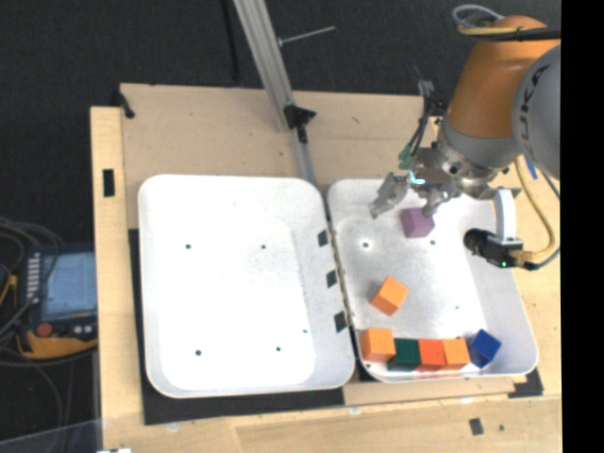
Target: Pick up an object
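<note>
The gripper (412,196) hangs over the far end of the right bin (491,281), under the arm's orange-banded wrist; its fingers look spread apart, one (385,199) reaching toward the bin's far-left corner and the other nearer the wrist, though the slant of the view makes the exact gap hard to judge; nothing is seen clamped between them. Just below sits a purple block (416,222), near the gripper but apparently not inside it — whether a fingertip touches its top edge cannot be told. This block is the likeliest thing to pick up; it appears to be a small, stiff cube with flat faces, probably light, probably foam or wood, and so unlikely to crush or deform; its smooth sides may slip if pinched off-centre, so the sound hold would be across two opposite flat faces, low enough that the fingers bear on the middle of each side and not on a corner. It stands clear of the bin wall and of the other pieces, so there is room for the fingers on either side. Further toward the near end an orange block (389,294) lies alone and turned at an angle; beyond it, a row rests along the near wall — an orange cube (378,343), a green cube (407,353), two more orange ones (444,352) and a blue cube (484,346) — packed touching one another, which would make them harder to straddle. The left bin (226,281) lies beside it on the table (208,130).
</note>
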